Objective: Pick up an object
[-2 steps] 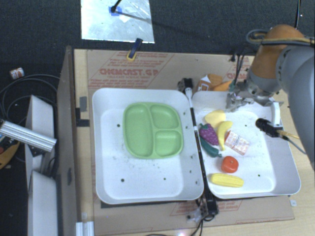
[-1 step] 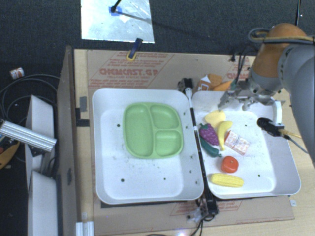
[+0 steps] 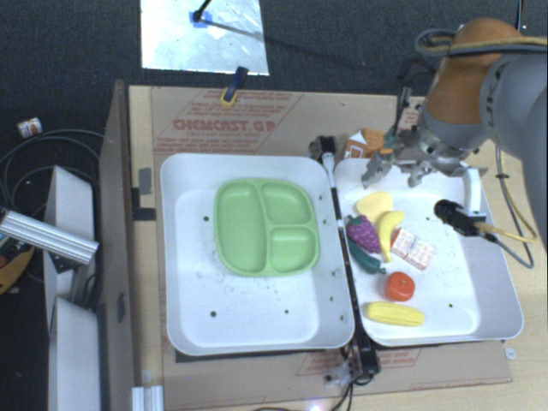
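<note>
White right bin (image 3: 484, 311) holds the candidates, all toward its left half:
- yellow piece (image 3: 373, 204) at the far end, with the banana (image 3: 392, 227) touching it
- grapes (image 3: 362, 232) against the banana's left side
- dark green piece (image 3: 371, 263) just near of the grapes
- small red-and-white box (image 3: 413, 249) just right of the banana
- tomato (image 3: 400, 287) nearer
- corn cob (image 3: 395, 314) nearest, close to the near wall

Left bin (image 3: 188, 319) carries a green divided plate (image 3: 264, 228).

Gripper (image 3: 396, 175) hangs over the far wall of the right bin, fingers apart, nothing between them. The closest item is the yellow piece, just near of it.

Risks, as judged:
- The gripper sits about over the far wall, so a straight drop could strike the rim instead of reaching an item.
- Yellow piece, banana, grapes and green piece touch one another. A finger may land on a neighbour, wedging two items or shoving the target aside.
- Banana and tomato look smooth and rounded and could slip out as the fingers close.
- The corn cob lies by the near wall, leaving little room for a finger on that side.
- The tomato stands a little apart and looks the cleaner target.
</note>
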Controlling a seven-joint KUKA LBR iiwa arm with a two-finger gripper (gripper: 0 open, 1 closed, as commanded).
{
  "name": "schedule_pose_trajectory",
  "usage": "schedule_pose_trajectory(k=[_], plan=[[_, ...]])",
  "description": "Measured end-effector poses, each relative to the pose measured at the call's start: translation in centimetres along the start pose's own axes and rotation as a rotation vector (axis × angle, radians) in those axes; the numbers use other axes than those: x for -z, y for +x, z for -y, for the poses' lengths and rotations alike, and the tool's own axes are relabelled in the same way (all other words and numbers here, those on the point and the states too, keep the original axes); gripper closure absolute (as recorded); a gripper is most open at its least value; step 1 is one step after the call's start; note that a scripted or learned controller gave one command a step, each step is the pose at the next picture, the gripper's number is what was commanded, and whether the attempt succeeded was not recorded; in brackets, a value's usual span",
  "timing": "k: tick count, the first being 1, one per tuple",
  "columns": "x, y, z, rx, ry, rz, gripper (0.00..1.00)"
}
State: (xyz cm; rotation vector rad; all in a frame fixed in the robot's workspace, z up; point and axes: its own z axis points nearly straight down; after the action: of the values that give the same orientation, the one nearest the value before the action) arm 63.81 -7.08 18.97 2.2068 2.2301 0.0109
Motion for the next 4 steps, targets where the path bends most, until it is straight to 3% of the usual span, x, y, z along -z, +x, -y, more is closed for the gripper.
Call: schedule_pose_trajectory(k=[1,2,3,4], plan=[[-7.5,-3.1,8.4,-0.014,0.018,0.001,0.00],[-10.3,-1.0,15.2,-0.008,0.005,-0.002,0.00],[-10.3,-5.3,4.1,-0.005,-0.005,0.007,0.00],[-10.5,-2.6,9.0,-0.009,0.011,0.000,0.00]])
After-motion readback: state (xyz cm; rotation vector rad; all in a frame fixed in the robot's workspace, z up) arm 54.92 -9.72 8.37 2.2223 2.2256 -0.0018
